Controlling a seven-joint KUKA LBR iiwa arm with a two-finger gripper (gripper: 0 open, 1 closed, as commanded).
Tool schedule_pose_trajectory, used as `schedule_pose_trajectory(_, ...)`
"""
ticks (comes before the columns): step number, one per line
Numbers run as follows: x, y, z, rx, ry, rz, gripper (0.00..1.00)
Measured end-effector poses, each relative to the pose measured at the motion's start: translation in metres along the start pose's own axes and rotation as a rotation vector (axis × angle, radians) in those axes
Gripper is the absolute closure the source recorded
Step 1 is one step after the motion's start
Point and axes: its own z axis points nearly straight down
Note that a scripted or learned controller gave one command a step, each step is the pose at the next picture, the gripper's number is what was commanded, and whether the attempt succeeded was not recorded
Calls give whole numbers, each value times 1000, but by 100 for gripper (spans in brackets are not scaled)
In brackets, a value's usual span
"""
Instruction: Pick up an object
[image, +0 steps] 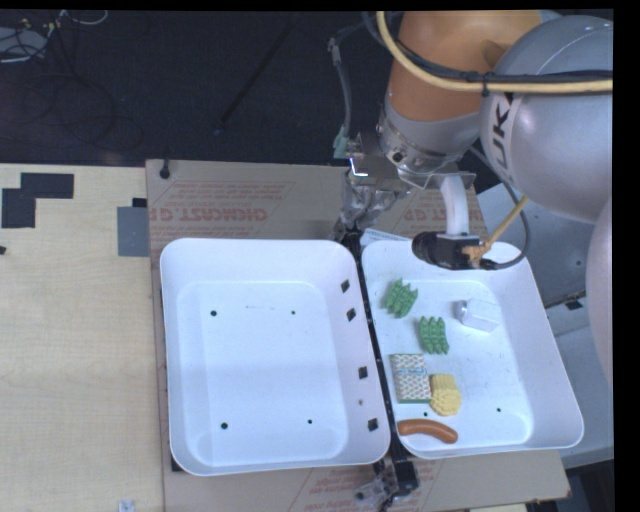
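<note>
The right bin (530, 400) holds several small things: two green ridged pieces (400, 297) (432, 333), a pale clear block (478, 314), a square patterned packet (408, 377), a yellow corn piece (444, 394) and a brown sausage (428, 431). My gripper (357, 213) hangs above the far edge of the bench, over the seam between the two bins. It is raised and sits well behind the nearest green piece. Nothing shows held beneath it.
The left bin (190, 420) lies beside the right one, with a black divider strip (362, 340) between them. Cardboard (240, 200) lies under both bins. The large grey and orange arm (470, 90) overhangs the right bin's far corner.
</note>
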Motion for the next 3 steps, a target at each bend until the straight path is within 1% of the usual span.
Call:
schedule_pose_trajectory(1, -43, -72, 32, 7, 0, 9, 100)
schedule_pose_trajectory(2, 0, -98, -64, -10, 4, -1, 100)
schedule_pose_trajectory(3, -54, -140, -17, 5, 0, 9, 100)
